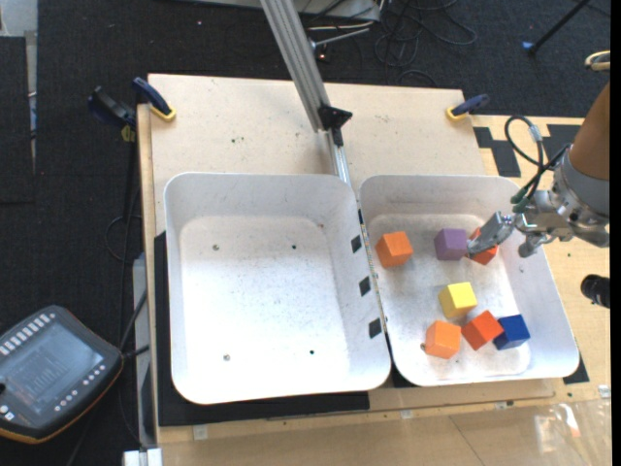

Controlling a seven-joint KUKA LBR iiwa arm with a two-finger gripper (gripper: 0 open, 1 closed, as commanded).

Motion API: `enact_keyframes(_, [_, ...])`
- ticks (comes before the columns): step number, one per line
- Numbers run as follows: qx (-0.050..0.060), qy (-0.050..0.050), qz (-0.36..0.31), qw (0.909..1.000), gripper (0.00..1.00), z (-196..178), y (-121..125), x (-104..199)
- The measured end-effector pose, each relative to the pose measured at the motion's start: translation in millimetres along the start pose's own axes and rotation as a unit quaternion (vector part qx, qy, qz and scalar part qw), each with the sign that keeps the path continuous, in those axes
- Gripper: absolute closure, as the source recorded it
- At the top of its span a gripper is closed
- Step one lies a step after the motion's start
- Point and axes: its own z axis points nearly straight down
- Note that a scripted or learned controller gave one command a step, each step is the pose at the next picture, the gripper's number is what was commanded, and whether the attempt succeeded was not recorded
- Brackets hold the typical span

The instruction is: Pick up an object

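Several small blocks lie in the right bin [543,289]. At its back are an orange block [394,249] and a purple block [450,244], with a small red block [483,254] right beside the purple one. Toward the front sit a yellow block [458,299], another orange block [442,339], a red-orange block [479,329] and a blue block [513,331]. My gripper [511,238] reaches in from the right over the bin's back right part, open. Its left finger [491,233] partly covers the small red block; nothing sits between the fingers.
The left bin [194,260] adjoins the right one along a shared middle wall. A metal rail [296,47] slants down from the top to the bins' back edge. Clamps sit at the board's back corners, and a pendant lies at the bottom left.
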Motion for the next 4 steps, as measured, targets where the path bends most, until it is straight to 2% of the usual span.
enact_keyframes(1, [-0.003, -0.001, 0.000, 1.0000, 0.00, -2.6, 0.8, -0.1])
enact_keyframes(3, [0.001, 0.000, 0.001, 1.0000, 0.00, 114.7, -3.5, 11.6])
enact_keyframes(4, [-0.002, -0.001, 0.001, 1.0000, 0.00, 150.9, -3.2, 11.8])
